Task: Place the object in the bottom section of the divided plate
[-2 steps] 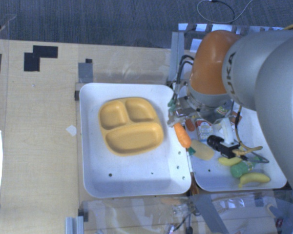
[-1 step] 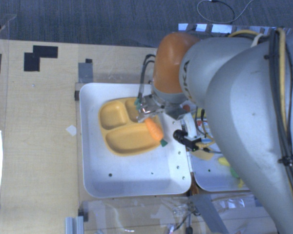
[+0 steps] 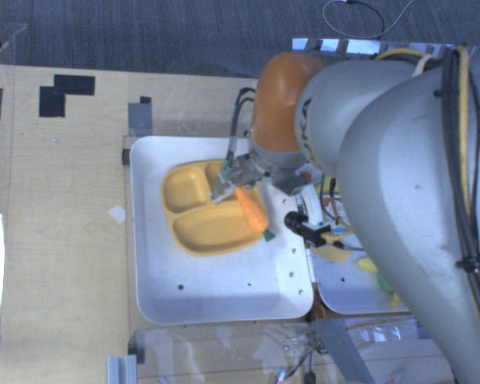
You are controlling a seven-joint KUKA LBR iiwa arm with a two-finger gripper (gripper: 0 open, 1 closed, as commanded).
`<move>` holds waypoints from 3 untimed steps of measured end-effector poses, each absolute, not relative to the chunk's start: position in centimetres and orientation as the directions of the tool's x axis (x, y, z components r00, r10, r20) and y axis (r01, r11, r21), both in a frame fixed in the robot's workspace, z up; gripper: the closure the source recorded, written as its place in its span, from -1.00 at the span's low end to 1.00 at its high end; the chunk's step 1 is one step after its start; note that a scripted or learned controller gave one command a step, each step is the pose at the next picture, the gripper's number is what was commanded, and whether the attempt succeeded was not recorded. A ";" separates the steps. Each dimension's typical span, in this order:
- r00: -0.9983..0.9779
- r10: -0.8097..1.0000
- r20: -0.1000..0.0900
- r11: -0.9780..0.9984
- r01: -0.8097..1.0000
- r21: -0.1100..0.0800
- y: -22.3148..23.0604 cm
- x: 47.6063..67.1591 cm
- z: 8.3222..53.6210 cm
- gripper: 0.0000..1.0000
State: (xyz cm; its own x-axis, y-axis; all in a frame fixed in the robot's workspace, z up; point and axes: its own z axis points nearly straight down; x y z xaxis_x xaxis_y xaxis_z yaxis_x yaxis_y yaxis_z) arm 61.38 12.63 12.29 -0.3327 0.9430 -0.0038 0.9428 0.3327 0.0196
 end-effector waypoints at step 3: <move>-0.073 0.997 0.000 0.073 0.997 0.001 19.4 61.7 18.4 1.00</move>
